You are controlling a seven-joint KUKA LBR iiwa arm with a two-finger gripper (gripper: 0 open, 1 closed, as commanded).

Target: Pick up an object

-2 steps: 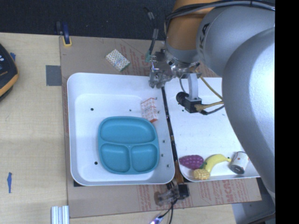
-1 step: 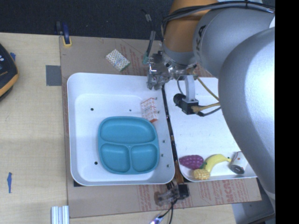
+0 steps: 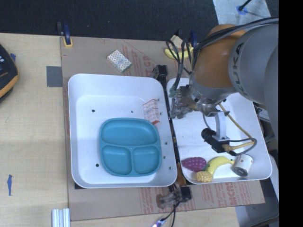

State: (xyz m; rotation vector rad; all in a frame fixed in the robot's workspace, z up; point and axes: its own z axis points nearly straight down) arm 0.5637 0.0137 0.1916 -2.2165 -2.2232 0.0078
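Note:
My gripper [image 3: 181, 106] hangs over the far left part of the right bin [image 3: 263, 141], close to the wall shared with the left bin [image 3: 75, 126]. The arm's orange band and grey body hide most of it. At the near edge of the right bin lie a purple grape-like toy [image 3: 193, 163], a yellow banana [image 3: 219, 164], a small yellow corn piece [image 3: 204, 176] and a white cylinder [image 3: 243, 165]. In the left bin a blue divided plate [image 3: 129, 146] rests near the front, with a red and white packet [image 3: 151, 110] behind it by the right wall.
A dark piece on a cable [image 3: 214, 140] hangs over the middle of the right bin. A small patterned square [image 3: 119, 60] lies on the cardboard behind the left bin. Yellow cables [image 3: 176, 51] sit behind the bins. A black and orange device [image 3: 6, 71] is at the far left.

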